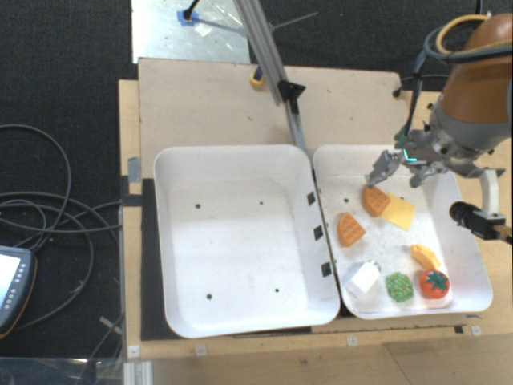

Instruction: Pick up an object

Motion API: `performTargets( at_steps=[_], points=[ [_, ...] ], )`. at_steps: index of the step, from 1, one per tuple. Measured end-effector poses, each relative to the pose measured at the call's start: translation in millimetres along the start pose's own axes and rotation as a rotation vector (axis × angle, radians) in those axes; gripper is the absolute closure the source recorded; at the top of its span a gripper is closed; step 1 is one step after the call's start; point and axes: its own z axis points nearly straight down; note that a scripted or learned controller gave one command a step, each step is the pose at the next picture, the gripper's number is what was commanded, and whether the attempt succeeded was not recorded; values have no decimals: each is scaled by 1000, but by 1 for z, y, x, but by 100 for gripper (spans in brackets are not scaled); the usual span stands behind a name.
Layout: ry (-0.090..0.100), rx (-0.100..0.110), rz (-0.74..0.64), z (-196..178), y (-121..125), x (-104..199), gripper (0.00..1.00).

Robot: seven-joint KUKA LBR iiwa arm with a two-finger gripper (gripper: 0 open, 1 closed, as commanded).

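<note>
Gripper (401,171) over the right bin (473,295), fingers apart, holding nothing.
The right bin holds two orange pieces, a yellow wedge (398,212), white block, green piece and tomato (434,284).

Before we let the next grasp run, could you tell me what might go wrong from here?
The gripper hangs above an orange waffle-like piece that touches a yellow cheese-like wedge, so closing there may nudge or catch both. The other toys, such as the red tomato and green broccoli-like lump, lie near the right-hand white bin's rim, where fingers could strike the wall.
</note>
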Motion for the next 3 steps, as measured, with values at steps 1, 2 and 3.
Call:
performTargets(
  at_steps=[1, 2, 3],
  points=[
    [-1, -5, 2, -2, 1, 0, 0],
    [-1, 1, 5, 55, 3, -9, 0],
    [-1, 1, 5, 98, 6, -13, 0]
  ],
)
